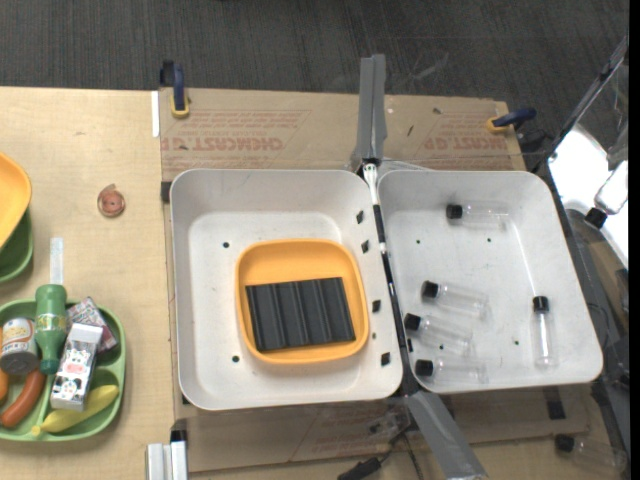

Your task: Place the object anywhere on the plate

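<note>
I cannot tell if my tool is wide or narrow. The little bottles (455, 298) lie in the bin (505, 268) nearest it. I should grab one mid-body, then go farther across to the orange plate (297, 252)

A square orange plastic plate (300, 303) with rounded corners lies flat in the middle of the left bin, a dark ribbed rectangular pad covering its centre. Five clear plastic vials with black caps (452, 302) lie scattered on their sides in the right bin.

Pale, smooth, rounded arm casing (588, 166), blurred, with thin dark cables beside it.
</note>
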Controlling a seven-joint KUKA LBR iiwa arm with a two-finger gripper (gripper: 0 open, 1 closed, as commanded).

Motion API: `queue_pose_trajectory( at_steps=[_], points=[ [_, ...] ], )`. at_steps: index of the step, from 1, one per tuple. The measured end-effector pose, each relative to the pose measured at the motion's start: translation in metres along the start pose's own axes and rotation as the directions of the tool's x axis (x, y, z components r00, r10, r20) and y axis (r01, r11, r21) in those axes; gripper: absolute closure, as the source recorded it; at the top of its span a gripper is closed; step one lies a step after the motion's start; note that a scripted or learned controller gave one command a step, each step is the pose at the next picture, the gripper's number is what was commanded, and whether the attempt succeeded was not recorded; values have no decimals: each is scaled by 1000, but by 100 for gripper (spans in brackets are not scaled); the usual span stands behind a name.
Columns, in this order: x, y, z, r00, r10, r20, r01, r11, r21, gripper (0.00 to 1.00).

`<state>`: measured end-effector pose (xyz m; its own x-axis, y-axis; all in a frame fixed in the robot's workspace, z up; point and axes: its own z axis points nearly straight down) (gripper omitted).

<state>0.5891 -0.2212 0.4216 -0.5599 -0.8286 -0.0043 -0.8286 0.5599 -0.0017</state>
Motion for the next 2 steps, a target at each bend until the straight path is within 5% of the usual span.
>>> queue_pose_trajectory(
  at_steps=[1,2],
  points=[
    [-15,-22,-20,951,-309,1,309,951,1,100],
    [-40,-59,-19,851,-525,2,525,851,-1,100]
  ],
)
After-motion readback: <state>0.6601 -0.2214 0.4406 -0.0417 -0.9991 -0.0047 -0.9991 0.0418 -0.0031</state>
